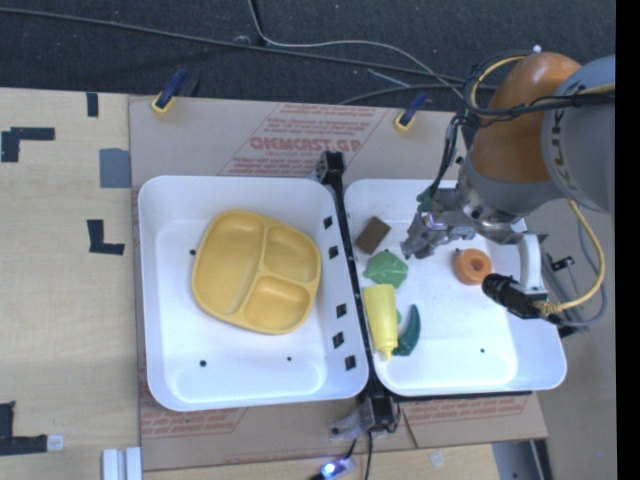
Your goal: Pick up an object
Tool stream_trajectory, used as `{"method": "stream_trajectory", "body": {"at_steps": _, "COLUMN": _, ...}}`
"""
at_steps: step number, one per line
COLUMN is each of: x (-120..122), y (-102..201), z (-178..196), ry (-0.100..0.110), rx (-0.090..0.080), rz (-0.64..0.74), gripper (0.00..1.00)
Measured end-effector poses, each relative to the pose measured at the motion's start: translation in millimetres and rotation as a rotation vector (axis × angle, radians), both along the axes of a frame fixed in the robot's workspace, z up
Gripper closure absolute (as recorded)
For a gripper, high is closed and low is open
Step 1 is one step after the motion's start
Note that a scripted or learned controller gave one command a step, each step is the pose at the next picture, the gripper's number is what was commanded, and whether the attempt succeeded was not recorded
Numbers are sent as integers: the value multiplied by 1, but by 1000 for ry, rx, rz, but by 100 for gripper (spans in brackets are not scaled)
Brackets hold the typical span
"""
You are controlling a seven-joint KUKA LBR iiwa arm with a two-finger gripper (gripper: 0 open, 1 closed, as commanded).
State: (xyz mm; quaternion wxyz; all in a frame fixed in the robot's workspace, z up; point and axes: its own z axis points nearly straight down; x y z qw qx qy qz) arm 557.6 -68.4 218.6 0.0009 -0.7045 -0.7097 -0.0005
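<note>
While looking down on the bench, saw the grey two-finger gripper [425, 236] poised over the rear part of the right shallow white bin [540, 373]. Could not tell whether apart, together or clamped on anything. Found a small brown block [373, 232] just to the gripper's left, apart from it. Noted a flat green leaf-shaped piece [385, 267] just in front of that block, close below the gripper. Saw a yellow bottle-shaped plastic piece [380, 316] lying along the bin's left wall, touching the leaf-shaped piece at one end. Saw a dark green curved piece [408, 330] resting against its right side. Spotted a round orange piece [472, 265] right of the gripper, near the black fitting on the arm. Found a yellow divided plastic plate [258, 271] lying flat in the left shallow white bin [150, 268].
</note>
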Motion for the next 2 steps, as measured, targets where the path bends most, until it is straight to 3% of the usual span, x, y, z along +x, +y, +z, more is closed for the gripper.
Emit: {"method": "stream_trajectory", "body": {"at_steps": 2, "x": -9, "y": 119, "z": -8, "ry": 2, "rx": 0, "rz": 1, "gripper": 100}}
